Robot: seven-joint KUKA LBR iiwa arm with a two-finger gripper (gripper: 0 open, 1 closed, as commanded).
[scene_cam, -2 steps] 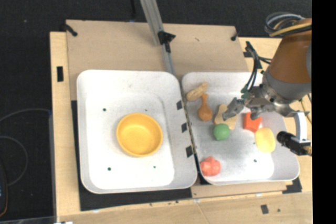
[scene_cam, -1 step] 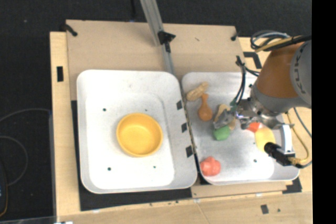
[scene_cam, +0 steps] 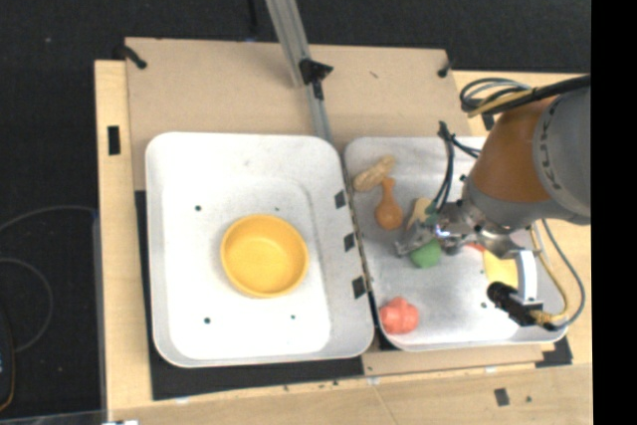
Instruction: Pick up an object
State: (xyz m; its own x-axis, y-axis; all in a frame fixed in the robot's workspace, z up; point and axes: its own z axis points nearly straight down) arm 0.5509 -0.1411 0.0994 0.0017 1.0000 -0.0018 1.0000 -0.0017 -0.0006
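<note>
The right bin [scene_cam: 448, 318] holds a green object [scene_cam: 427, 256], an orange pear-shaped object [scene_cam: 387, 208], a tan piece [scene_cam: 373, 175], a pink-red object [scene_cam: 400, 316] and a yellow object [scene_cam: 501, 268]. My gripper [scene_cam: 420, 239] is low in this bin, directly over the green object and touching or nearly touching its top. The arm's orange band [scene_cam: 508, 164] rises to the right. The wrist hides part of the yellow object.
The left bin [scene_cam: 199, 174] contains a yellow bowl [scene_cam: 264, 255]. A metal pole [scene_cam: 284, 10] slants in from the top to the bins' shared edge. Black cables [scene_cam: 518, 299] loop at the right bin's near right corner.
</note>
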